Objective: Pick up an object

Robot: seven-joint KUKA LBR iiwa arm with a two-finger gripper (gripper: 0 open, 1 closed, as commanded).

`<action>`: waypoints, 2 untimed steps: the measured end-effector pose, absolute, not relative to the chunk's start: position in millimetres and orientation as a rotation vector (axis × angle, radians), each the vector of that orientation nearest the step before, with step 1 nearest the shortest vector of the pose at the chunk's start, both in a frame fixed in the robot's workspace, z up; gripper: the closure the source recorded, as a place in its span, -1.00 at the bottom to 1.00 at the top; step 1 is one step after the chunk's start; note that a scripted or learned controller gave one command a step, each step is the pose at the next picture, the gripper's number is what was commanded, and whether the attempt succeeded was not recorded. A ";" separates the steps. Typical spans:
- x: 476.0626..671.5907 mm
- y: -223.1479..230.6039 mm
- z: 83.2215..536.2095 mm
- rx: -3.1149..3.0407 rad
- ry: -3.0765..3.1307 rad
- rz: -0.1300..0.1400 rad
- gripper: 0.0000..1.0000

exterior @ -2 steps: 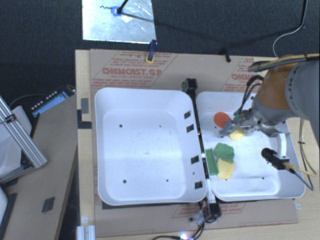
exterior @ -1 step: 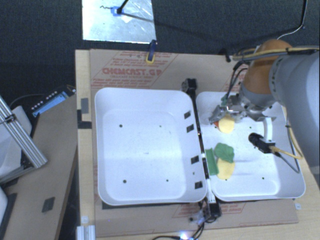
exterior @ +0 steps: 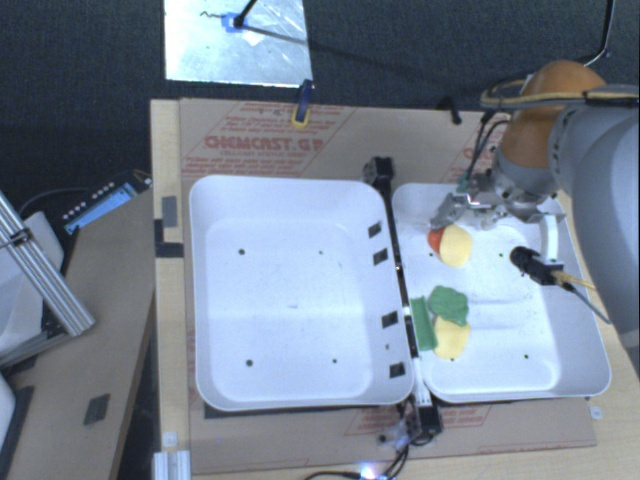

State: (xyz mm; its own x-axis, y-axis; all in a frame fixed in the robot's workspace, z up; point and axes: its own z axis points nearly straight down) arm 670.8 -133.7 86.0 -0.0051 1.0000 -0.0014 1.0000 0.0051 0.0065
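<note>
From above, two white bins sit side by side on a cardboard sheet (exterior: 260,138); the right bin (exterior: 580,368) serves as the landmark here. The arm (exterior: 590,138) reaches in over that bin's far right corner, and the gripper (exterior: 462,211) hangs low over the bin's far left part; whether it is open or closed cannot be told, and nothing can be made out in its hold. A yellow and red object (exterior: 452,244) lies on the floor of the right bin just beneath and in front of the gripper, so close that contact cannot be ruled in or out; a green and yellow object (exterior: 448,320) lies nearer the bin's front left, against the dividing edge, well apart from the gripper. A small black part (exterior: 528,262) juts over the right bin's middle; the left bin (exterior: 215,298) lies just beside the right bin's left wall.
</note>
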 end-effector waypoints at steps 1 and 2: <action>594.9 -118.8 86.6 2.221 2.220 0.003 -1.00; 598.2 -119.0 96.7 2.215 2.221 0.006 1.00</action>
State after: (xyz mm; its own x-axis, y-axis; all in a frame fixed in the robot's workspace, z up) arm 598.2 -119.0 96.7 -0.0024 1.0000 -0.0007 1.0000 0.0024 0.0065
